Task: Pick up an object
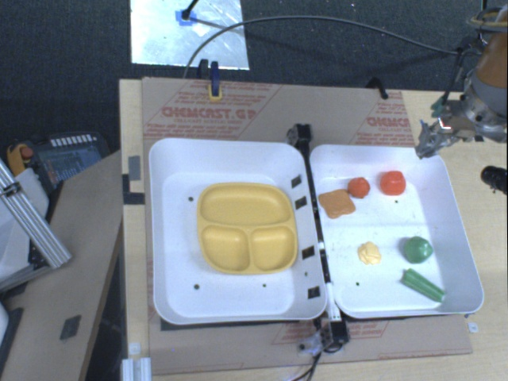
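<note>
The two-finger gripper (429, 143) hangs over the right white bin's (459, 213) far-right corner (jaw state unclear); best descend squarely onto the red round toy (392, 182).

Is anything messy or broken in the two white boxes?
Nothing stands out. The yellow plate sits flat in the left box. The toy foods lie apart in the right box, none spilled. The gripper hangs above its far corner.

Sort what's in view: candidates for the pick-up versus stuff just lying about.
Job:
claw
orange ball
red piece
brown piece
yellow lump
green ball
green stick

Lying about:
yellow tray
foil sheet
</note>
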`<state>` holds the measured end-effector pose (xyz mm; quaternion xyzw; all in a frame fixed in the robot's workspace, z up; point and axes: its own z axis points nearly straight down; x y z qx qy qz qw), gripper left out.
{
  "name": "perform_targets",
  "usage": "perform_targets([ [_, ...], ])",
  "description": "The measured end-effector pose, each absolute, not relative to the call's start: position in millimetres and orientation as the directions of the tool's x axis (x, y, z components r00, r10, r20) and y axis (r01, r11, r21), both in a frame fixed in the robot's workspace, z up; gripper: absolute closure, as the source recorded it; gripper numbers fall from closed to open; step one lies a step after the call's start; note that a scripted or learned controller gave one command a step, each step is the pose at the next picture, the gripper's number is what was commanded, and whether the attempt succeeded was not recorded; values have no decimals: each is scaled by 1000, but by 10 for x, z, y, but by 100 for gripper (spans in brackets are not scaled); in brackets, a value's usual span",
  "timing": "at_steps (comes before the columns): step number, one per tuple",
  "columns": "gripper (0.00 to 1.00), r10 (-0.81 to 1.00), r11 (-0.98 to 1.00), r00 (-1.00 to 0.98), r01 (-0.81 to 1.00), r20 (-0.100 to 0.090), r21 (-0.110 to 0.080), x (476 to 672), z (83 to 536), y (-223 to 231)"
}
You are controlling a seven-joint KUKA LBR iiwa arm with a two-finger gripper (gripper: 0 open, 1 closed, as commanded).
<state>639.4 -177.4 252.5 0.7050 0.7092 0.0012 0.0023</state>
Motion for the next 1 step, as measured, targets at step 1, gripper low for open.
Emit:
perform_targets([
  [1,100,1000,9,-9,1000,1,2,6305,2584,-1284],
])
